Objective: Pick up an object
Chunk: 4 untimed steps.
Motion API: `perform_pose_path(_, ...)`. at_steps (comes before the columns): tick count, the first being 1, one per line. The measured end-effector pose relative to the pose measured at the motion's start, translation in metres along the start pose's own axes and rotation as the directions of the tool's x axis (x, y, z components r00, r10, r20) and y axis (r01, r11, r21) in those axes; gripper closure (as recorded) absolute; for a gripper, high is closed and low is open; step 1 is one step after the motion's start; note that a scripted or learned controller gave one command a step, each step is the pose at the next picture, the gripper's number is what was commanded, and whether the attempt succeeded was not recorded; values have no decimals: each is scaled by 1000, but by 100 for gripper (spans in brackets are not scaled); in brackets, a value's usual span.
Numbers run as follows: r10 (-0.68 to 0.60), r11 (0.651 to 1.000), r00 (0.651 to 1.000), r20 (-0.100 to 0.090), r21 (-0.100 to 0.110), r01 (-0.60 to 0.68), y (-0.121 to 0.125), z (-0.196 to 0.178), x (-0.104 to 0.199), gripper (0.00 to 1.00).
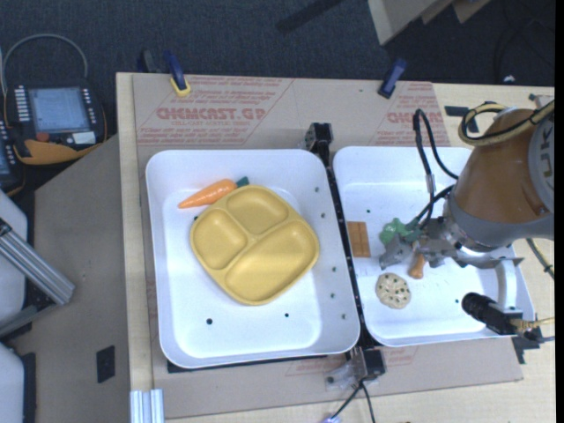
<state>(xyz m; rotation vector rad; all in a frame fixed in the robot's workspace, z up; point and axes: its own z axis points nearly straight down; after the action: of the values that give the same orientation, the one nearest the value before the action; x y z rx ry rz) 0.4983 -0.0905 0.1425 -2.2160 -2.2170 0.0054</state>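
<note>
While the arm (507,179) reached in from the right of the frame, its claw (407,256) hung low over the right bin (388,170) — whether released or clenched could not be told. Just beside it lay a green toy (394,232) and a small orange-brown piece (417,268); a speckled cookie (393,290) sat lower, a brown block (357,239) further left. Across the divider, the left bin (176,263) held a yellow divided plate (254,243) — a toy carrot (206,193) touching its upper-left rim.
</note>
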Motion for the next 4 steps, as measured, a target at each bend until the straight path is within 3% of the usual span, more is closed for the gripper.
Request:
perform_pose_path(1, 1, 1000, 1000, 3, -7, -1, 1, 51, 0, 0)
perform_pose_path(2, 1, 1000, 1000, 3, -12, -1, 2, 38, 0, 100)
perform_pose_path(4, 1, 1000, 1000, 5, -14, -1, 2, -54, -10, 100)
